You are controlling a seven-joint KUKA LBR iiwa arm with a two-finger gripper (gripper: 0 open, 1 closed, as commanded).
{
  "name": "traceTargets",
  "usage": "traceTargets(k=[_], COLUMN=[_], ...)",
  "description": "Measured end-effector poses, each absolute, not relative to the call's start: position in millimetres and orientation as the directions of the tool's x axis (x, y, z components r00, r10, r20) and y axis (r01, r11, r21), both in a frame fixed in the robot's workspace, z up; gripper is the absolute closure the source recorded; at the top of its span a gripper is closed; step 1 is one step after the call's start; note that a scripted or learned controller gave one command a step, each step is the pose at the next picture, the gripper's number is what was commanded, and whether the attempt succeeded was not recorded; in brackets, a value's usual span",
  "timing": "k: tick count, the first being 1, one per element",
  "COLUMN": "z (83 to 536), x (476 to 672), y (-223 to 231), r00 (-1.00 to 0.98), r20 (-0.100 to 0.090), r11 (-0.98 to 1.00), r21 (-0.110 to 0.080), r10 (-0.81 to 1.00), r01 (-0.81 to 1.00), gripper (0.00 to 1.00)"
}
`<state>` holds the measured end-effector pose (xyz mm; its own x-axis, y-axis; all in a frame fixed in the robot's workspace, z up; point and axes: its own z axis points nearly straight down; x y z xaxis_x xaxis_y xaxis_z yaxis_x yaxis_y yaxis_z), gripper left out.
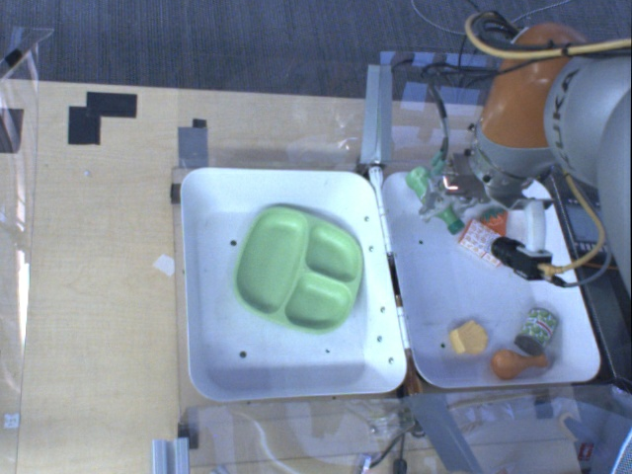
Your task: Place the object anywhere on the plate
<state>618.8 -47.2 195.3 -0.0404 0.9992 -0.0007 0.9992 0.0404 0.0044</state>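
Bright even light, soft shadows, slight blur

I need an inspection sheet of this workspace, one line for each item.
Surface: wooden bench bearing two white bins, left bin and right bin.
Job's things: green divided plate in the left bin, nothing on it.
Clutter: in the right bin, yellow block, orange gourd-shaped toy, small green patterned can, red-and-white card, green item.
Grippers: gripper low over the right bin's far corner.
Cables: yellow hose on the arm.
Surroundings: grey carpet.
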Motion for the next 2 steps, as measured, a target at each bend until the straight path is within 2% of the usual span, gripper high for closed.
traceTargets(k=[1, 2], z=[185, 186], x=[580.6, 582.6], y=[4, 87], r00=[-0.378, -0.575], r20=[-0.001, -0.002], r11=[0.378, 0.575], r21=[0.004, 0.005], r10=[0.926, 0.818], r01=[0.926, 0.818], gripper=[1.0, 1.0])
